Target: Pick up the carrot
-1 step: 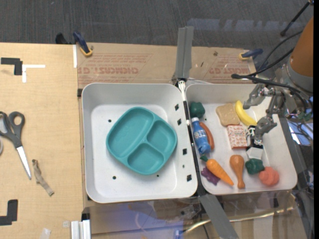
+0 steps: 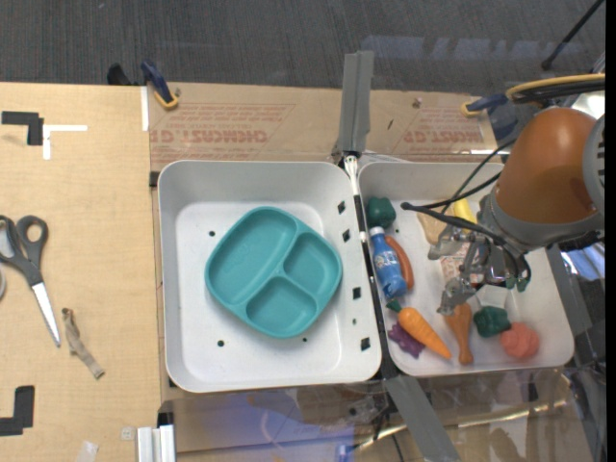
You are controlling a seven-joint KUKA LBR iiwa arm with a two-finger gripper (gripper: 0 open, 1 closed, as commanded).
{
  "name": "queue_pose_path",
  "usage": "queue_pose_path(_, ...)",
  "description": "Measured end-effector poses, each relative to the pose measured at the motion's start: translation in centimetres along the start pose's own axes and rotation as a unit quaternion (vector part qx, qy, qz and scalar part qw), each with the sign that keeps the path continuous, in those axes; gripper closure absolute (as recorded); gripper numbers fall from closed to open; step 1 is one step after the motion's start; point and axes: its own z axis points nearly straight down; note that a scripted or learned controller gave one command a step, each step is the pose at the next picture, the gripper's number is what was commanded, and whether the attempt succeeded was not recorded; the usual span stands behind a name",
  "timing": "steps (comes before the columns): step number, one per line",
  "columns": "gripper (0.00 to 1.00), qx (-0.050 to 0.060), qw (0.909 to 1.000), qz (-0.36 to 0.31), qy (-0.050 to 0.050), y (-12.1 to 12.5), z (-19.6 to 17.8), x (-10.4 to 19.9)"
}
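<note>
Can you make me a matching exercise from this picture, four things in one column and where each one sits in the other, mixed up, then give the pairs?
Things:
1. teal divided plate
2. scissors
3. carrot
4. blue bottle

Places:
A. on the wooden bench, left of both bins
B. right bin, near its front left corner
C. in the left bin
D. right bin, along its left wall

Pairs: 1-C, 2-A, 3-B, 4-D
</note>
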Motion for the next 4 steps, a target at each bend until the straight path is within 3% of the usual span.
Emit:
queue_pose_path(1,0.00,0.004,0.9997,0.020,-0.015,1.4,2.3,3.6)
queue_pose_path(2,1.00,0.003,0.9998,0.017,-0.012,1.6,1.4,3.7)
queue_pose_path(3,0.00,0.003,0.9998,0.018,-0.012,1.7,1.4,3.7)
queue_pose_path(4,0.00,0.002,0.9996,0.028,-0.009,0.4,2.7,5.9)
